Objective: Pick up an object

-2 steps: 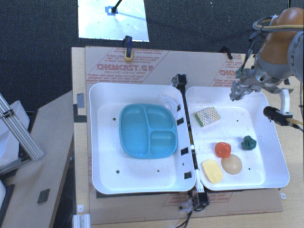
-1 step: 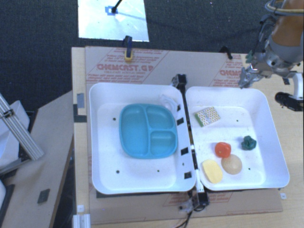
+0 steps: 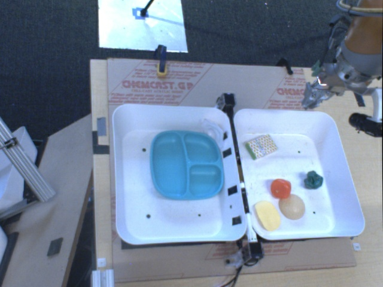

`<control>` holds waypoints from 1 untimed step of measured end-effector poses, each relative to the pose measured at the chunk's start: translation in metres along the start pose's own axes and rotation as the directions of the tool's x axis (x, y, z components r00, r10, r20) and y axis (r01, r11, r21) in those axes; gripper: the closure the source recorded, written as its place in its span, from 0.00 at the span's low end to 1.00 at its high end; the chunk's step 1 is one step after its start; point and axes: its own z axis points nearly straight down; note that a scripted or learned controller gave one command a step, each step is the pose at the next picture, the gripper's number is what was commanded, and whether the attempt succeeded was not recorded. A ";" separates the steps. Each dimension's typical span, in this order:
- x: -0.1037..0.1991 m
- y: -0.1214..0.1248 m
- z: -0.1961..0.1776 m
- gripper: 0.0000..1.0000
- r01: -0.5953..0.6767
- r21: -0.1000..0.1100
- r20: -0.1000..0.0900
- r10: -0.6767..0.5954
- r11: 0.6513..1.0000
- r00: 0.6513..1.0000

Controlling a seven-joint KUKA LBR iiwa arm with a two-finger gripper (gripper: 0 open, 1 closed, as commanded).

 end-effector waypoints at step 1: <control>0.059 -0.021 0.005 1.00 0.004 0.004 -0.002 -0.004 1.000 1.000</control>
